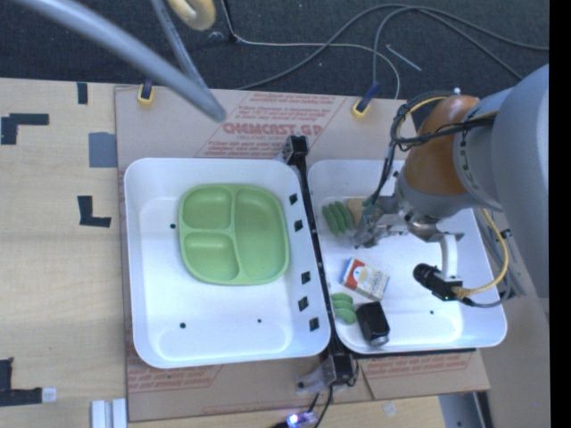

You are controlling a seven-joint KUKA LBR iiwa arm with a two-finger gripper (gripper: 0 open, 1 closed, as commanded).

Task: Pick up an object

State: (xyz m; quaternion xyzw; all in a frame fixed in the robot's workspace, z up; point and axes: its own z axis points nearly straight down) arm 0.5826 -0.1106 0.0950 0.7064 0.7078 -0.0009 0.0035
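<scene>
Gripper (370,230) low in right bin (473,333), just beside green ridged object (337,217); cannot tell its state. Red-white carton (366,279), black block (373,322), small green piece (342,306) nearby. Risk: crowded items get nudged, grasp slips off target

My tabletop (53,239) is pale wood dotted with black tape marks (89,210). A printed cardboard sheet (268,123) lies on it, held by yellow clamps (145,94). Behind it, dark carpet (312,7) carries thin loose cables (393,25).
</scene>
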